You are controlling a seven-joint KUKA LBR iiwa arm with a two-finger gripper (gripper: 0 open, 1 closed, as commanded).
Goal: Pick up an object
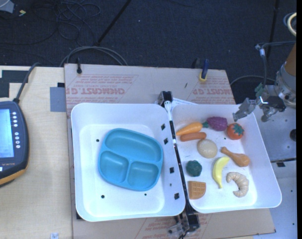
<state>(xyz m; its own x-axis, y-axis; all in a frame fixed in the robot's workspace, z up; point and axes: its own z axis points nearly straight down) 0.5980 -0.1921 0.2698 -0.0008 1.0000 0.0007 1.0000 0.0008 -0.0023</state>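
Up by the right bin's (270, 153) far rim, fingers (253, 109) hang spread, gripping nothing

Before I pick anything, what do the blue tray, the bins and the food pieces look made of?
Blue divided tray: looks like moulded plastic, smooth, softly glossy, rounded compartments. White bins: likely thin formed plastic, with even sheen and rolled rims. Banana, shrimp and tomato: apparently toy food in plastic or rubber, with flat uniform colour; too small to tell hardness.
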